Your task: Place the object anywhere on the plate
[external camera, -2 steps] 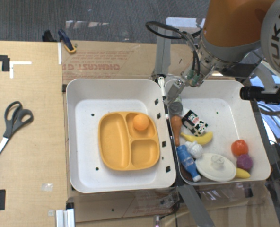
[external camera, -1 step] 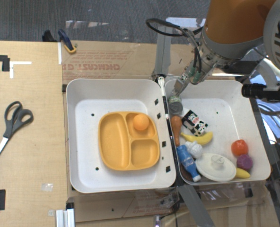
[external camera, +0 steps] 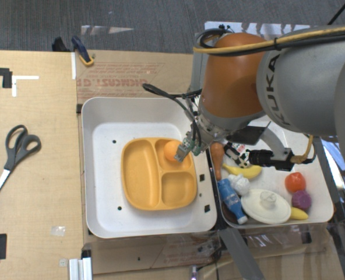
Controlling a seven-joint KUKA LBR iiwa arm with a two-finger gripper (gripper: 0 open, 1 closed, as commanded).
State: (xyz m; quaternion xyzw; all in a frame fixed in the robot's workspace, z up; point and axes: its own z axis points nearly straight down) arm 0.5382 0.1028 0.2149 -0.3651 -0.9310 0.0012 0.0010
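Cardboard sheeting covered the bench beneath two shallow white bins, with black-handled scissors lying well off to the left of everything. Over the left white bin the grey-and-orange arm's two-finger gripper hung at the upper right corner of the yellow three-compartment plastic plate. A small orange round fruit-like object sat just beside the fingertips, on their left, inside the plate's upper right compartment and touching or nearly touching them. Whether the fingers were spread or pinching the orange could not be told; the wrist hid the gap. By the look of it, the placing step was at its end, the orange already within the plate's rim. The next move would call for a clean release, if any grip remained, and a straight lift so the fingertips do not drag the orange over the rim.
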